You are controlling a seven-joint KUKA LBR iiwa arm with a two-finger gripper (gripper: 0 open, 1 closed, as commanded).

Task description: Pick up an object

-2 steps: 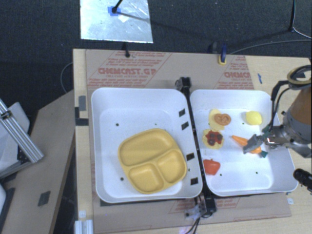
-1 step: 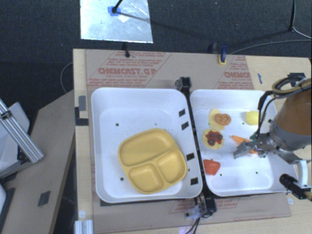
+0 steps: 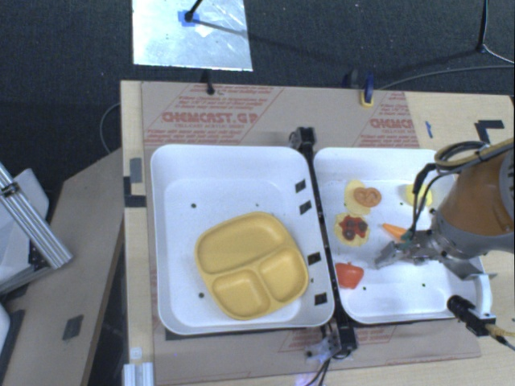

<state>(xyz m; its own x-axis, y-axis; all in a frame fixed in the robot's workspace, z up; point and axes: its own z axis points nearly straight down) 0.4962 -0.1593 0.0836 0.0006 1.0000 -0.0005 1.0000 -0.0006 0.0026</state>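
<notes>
- The grey arm with its orange band reaches in from the right, and its hand (image 3: 389, 256) hovers low in the right-hand shallow white bin (image 3: 386, 308); I cannot tell from this slant whether it is open or closed, and nothing is visibly held in it.
- The likeliest things to pick lie just left of the hand: a small red pepper-like toy (image 3: 349, 274) near the bin's front, a round tan piece with dark red patches (image 3: 353, 228), a yellow round piece with an orange swirl (image 3: 364, 195) and a small orange carrot-like wedge (image 3: 393, 231).
- A yellow item (image 3: 418, 191) sits partly behind the arm.
- These look like small plastic play-food pieces: probably light, stiff and a little slippery, not fragile.
- The flat discs would be hard to pinch from above; the red toy seems chunkier, so closing across its narrow middle looks the safer hold.
- The left-hand white bin (image 3: 185, 183) holds a yellow three-compartment plastic tray (image 3: 252, 263).
- Both bins rest on a cardboard-covered surface (image 3: 241, 111) printed with red lettering.
- Beyond it lie dark carpet (image 3: 64, 39), a shiny metal sheet (image 3: 191, 24) and trailing cables.
</notes>
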